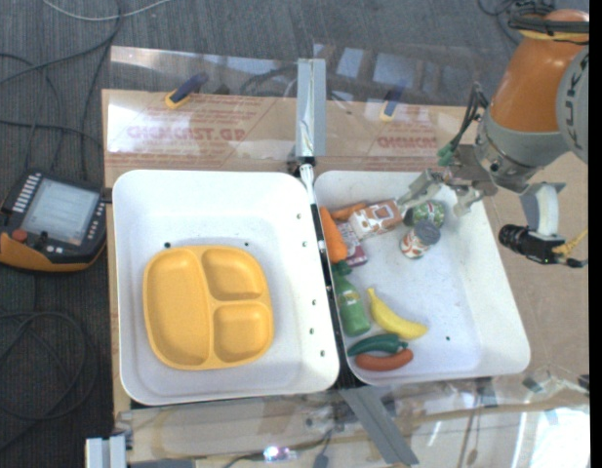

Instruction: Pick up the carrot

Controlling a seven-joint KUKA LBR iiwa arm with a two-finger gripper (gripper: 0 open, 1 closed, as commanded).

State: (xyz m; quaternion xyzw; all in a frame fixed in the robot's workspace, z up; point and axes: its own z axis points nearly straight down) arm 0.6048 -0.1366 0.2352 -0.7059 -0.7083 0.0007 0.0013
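- Lying against the right bin (496,300)'s left wall, the carrot (331,236) is untouched — approach is the step in hand.
- Hovering over that bin's upper right, the gripper (439,195) is splayed, grasping nothing — next, I judge, it must travel leftward and descend.

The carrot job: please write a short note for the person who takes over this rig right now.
Gripper: over the upper part of the right white bin, above the round grey can; it holds nothing that I can see.
Long orange carrot: lying in the right bin along its left wall, beside the orange-and-white carton, apart from the gripper.
Also there: green bottle, yellow banana, green pepper and red pepper near the front. The yellow divided plate sits in the left white bin.
Done: nothing yet. Left: move to the carrot, grasp, lift.
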